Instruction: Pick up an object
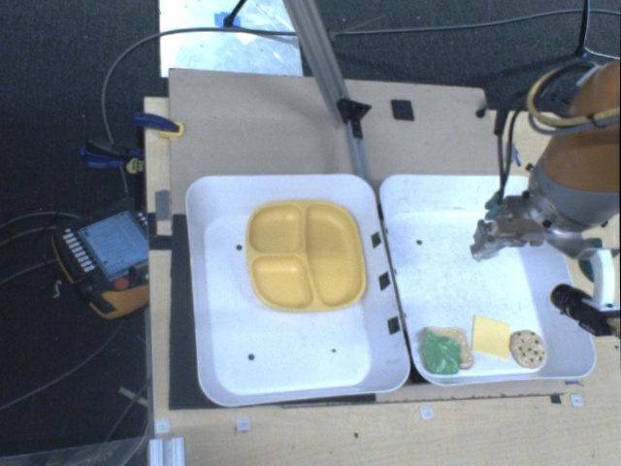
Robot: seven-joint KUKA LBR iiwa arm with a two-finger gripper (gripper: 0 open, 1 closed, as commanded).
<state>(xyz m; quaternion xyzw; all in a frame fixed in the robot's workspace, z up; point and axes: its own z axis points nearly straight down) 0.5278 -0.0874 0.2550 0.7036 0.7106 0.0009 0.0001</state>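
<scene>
So far nothing is picked: hand [490, 242], finger state indiscernible, hovers in right bin [437, 202]; cheese slice [491, 337], cookie [528, 349] untouched.

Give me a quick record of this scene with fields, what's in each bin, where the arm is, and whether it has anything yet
left bin: holds a yellow divided plate, three compartments, lying flat
right bin: holds three items in a row along its near edge
item nearest the divider: green piece on toast
middle item: yellow cheese slice
item farthest right: round cookie
arm: reaches in from the right, over the right bin
pincer: above the bin's bare middle, apart from all three items
held object: none seen
</scene>
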